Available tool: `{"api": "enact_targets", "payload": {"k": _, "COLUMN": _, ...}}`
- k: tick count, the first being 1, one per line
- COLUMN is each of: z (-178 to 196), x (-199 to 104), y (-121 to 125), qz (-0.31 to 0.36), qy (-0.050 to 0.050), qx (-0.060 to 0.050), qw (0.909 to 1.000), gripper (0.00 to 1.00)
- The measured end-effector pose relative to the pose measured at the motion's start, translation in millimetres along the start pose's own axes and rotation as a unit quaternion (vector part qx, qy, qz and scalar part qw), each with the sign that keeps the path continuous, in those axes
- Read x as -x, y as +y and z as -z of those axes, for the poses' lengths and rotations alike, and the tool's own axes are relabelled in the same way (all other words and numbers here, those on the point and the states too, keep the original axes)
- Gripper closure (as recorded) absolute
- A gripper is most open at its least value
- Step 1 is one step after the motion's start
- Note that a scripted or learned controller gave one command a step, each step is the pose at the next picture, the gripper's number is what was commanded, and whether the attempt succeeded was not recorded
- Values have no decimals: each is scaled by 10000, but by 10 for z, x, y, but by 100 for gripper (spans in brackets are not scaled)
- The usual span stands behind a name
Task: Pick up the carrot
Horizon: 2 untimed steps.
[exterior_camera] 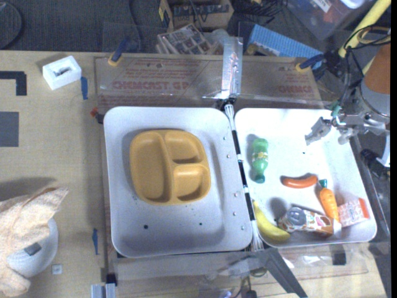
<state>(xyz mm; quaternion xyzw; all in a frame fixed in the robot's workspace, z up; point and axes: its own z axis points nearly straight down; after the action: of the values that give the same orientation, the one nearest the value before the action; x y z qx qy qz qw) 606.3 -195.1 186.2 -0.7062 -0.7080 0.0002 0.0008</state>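
The carrot (327, 202) is orange with a green tip and lies lengthwise near the right side of the right bin (291, 124). Its lower end rests against a snack packet. My gripper (329, 131) hovers over the bin's upper right corner, well above and behind the carrot. Its two fingers stand apart and open, with nothing between them.
Sharing the right bin are a green bottle (258, 159), a red sausage (299, 180), a banana (268, 225), a printed packet (307, 221) and a small orange carton (353, 211). The left bin (118, 222) holds a yellow divided plate (169, 166). A crumpled cloth (28, 219) lies at the bench's left.
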Motion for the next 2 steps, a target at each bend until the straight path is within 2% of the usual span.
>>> {"api": "enact_targets", "payload": {"k": 1, "z": -877, "x": 200, "y": -607, "qz": -381, "qy": 36, "qx": 24, "qw": 9993, "gripper": 0}}
{"api": "enact_targets", "payload": {"k": 2, "z": -988, "x": 24, "y": -1251, "qz": -664, "qy": -5, "qx": 35, "qw": 9978, "gripper": 0}}
